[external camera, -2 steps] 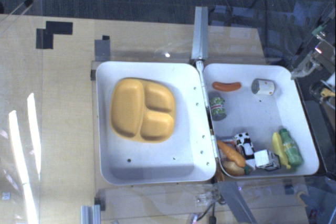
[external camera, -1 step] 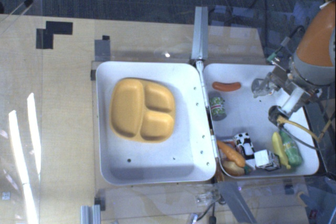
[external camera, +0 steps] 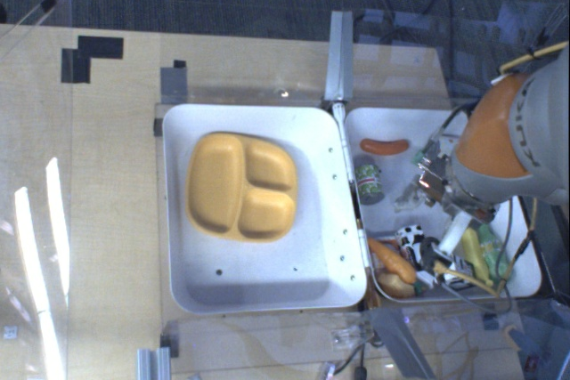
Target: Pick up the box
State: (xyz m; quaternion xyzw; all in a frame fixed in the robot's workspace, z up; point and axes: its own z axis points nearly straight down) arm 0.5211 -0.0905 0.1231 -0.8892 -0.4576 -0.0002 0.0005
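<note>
My gripper (external camera: 426,184) hangs low over the middle of the right bin (external camera: 392,125), below the grey wrist and orange band. Its metal parts sit just right of a dark green can (external camera: 368,180). I see nothing between the fingers. A small black-and-white patterned item (external camera: 410,236), which may be the box, lies toward the bin's front, just below and left of the gripper. The arm hides much of the bin's right half.
A red sausage (external camera: 385,146) lies at the right bin's back. An orange carrot-like piece (external camera: 392,259) and a tan roll (external camera: 395,283) rest at its front left. Green and yellow items (external camera: 482,250) crowd the front right. The left bin (external camera: 178,280) holds a yellow compartment tray (external camera: 240,186).
</note>
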